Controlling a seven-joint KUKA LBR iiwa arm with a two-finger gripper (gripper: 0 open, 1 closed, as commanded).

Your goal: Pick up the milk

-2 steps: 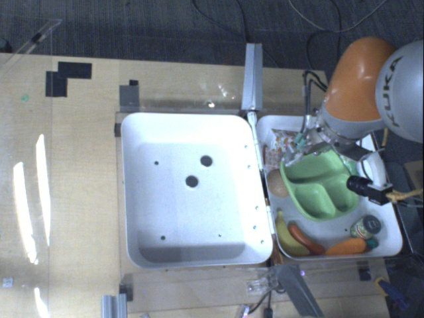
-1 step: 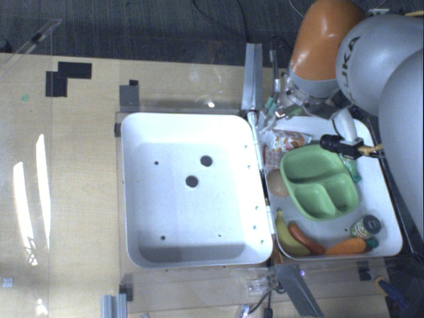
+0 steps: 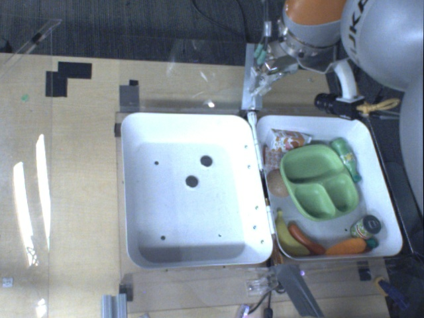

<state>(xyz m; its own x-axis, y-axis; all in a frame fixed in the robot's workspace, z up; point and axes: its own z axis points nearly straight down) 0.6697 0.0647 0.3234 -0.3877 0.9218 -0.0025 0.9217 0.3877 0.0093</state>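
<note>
Divided tray (image 3: 319, 181) in right bin (image 3: 383, 171), banana (image 3: 286, 234) before it.

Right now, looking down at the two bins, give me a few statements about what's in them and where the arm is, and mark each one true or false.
1. The green divided tray lies in the right bin. True.
2. The banana sits in the left bin. False: it lies at the right bin's near left corner, next to a carrot.
3. The tool is down inside the right bin. False: it hangs over the bench past the bins' far edge, near the seam between them.
4. A green bottle rests along the divided tray's far right side. True.
5. A small printed package lies in the right bin's far left corner. True.
</note>
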